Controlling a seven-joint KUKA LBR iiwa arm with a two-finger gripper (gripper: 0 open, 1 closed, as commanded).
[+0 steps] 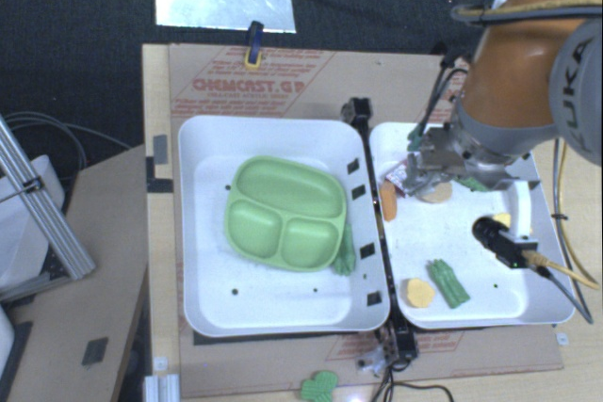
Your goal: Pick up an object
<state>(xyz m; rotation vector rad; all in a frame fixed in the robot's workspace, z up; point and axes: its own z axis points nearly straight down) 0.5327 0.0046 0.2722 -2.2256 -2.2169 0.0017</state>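
In rt bin [490,315], orange piece [388,201] hugs left wall; mid-floor open.

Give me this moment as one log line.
hand over tan disc, right bin | grasp unconfirmed | green tray in left bin

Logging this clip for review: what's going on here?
The grey-and-orange arm reaches in from the right, its tool down in the right bin over a tan round piece. An orange piece, a yellow piece and a green ridged piece lie loose in that bin. The left bin holds a green divided plate. Whether anything is gripped cannot be told.
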